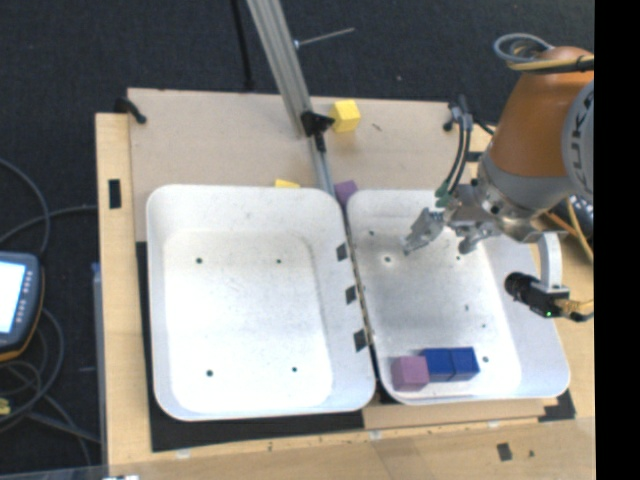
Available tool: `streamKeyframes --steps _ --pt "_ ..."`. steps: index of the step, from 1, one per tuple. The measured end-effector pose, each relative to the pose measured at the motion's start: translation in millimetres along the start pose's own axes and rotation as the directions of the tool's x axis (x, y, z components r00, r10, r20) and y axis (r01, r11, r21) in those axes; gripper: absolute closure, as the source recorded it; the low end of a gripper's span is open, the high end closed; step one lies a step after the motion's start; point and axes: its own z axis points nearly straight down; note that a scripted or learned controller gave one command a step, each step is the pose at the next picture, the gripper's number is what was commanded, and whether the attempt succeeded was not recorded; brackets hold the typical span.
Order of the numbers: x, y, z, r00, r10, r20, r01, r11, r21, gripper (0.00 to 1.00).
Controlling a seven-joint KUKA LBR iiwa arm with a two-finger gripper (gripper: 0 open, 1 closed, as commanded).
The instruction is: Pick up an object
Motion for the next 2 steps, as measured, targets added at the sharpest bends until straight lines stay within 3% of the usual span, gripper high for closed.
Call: streamKeyframes --steps 1,2 --pt "-48 -48 142 1.000 -0.002 0.001 0.002 1.000 0.004 0.00" --pt "-89 -30 116 1.000 -0.004 0.004 0.004 1.000 -0.002 0.00"
